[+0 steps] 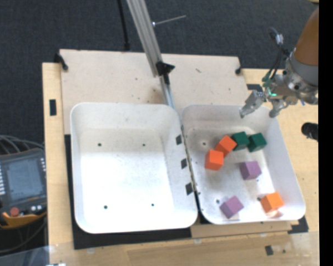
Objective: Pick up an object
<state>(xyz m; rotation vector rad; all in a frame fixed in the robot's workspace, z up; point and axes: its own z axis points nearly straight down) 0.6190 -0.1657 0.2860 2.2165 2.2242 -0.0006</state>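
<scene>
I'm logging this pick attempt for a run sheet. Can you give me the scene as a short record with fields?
gripper: open, empty, above the far edge of the right bin
right bin: seven blocks
orange blocks: three
green blocks: two, side by side
purple blocks: two
left bin: white, beside the right bin
task status: nothing picked up yet

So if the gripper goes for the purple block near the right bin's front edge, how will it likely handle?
The purple block looks like a stiff cube with flat faces, so it should probably slide instead of rolling when nudged. It sits apart from the other blocks in the right bin, which likely leaves fingers room. It seems small and matte, so probably light and not slippery.
</scene>
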